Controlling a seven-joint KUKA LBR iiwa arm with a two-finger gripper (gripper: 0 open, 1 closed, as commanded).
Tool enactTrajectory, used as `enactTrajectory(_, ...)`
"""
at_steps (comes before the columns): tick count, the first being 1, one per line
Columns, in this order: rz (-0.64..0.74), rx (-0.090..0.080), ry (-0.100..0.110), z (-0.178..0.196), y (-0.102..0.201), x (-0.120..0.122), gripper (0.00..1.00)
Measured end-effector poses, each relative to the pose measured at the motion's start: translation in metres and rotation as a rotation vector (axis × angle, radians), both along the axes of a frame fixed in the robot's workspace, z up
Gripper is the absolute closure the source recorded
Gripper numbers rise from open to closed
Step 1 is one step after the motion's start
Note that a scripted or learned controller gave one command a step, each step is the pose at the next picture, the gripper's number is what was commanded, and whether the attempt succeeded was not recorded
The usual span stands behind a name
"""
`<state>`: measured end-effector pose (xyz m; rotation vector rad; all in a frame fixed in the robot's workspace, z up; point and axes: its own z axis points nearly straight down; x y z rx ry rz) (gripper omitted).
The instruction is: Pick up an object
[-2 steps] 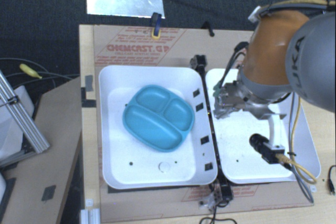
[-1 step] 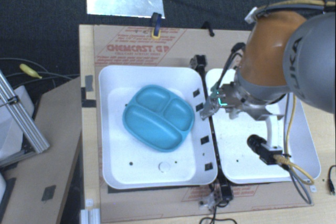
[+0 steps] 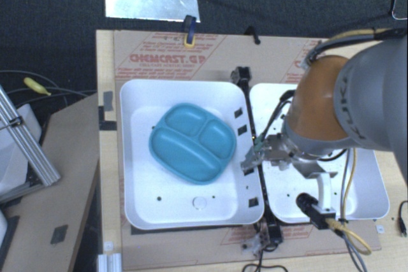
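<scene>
A blue divided plate (image 3: 192, 142) lies flat in the left white bin (image 3: 143, 204), slightly left of its middle. My arm, with its orange band (image 3: 319, 105), hangs over the right white bin (image 3: 370, 200). The gripper (image 3: 255, 157) points down at the divider between the two bins, just right of the plate's right rim and apart from it. The wrist body covers most of the gripper, and I see nothing held in it.
A small round mark (image 3: 200, 202) sits on the left bin's floor near the front. Black clips (image 3: 242, 130) line the divider. Cables and a yellow hose (image 3: 347, 236) trail by the right bin's front. A cardboard sheet (image 3: 166, 57) underlies both bins.
</scene>
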<state>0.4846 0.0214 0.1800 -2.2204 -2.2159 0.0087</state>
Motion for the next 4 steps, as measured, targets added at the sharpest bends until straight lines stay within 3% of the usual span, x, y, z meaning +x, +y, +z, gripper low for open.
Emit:
enactTrajectory(1, 0.013, 0.003, -0.014, 0.005, 0.075, 0.065, 0.0)
enactTrajectory(2, 0.012, 0.006, -0.023, 0.104, 0.125, 0.116, 0.0)
enactTrajectory(3, 0.013, 0.006, -0.012, 0.154, 0.172, 0.055, 0.0)
enactTrajectory(4, -0.004, -0.004, 0.002, 0.016, 0.11, 0.071, 0.0)
